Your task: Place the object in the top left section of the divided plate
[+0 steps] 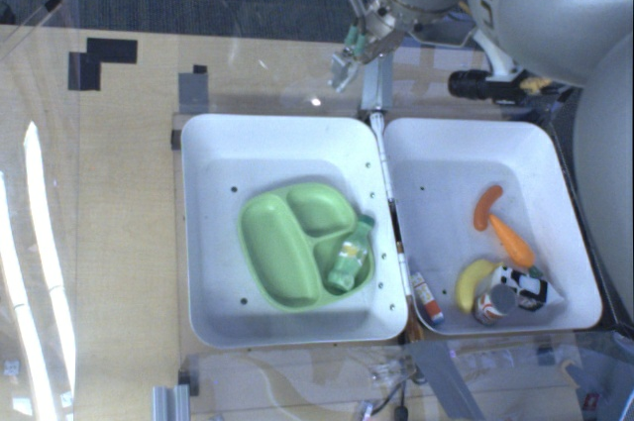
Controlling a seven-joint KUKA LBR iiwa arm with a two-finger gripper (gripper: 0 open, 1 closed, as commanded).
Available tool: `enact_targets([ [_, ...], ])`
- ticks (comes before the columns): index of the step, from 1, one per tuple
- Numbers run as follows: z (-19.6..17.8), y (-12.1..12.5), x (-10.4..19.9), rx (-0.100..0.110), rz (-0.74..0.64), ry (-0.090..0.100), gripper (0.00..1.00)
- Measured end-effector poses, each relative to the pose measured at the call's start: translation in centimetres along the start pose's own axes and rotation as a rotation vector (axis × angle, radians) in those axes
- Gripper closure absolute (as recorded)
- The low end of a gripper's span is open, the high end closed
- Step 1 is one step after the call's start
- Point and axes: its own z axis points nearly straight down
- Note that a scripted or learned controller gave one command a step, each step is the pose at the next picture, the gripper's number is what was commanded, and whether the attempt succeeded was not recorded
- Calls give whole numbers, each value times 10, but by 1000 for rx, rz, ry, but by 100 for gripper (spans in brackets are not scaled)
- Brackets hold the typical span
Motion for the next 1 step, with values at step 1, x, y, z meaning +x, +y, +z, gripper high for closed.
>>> enact_targets([
  [1,-107,-4,6,-1,-66,0,100],
])
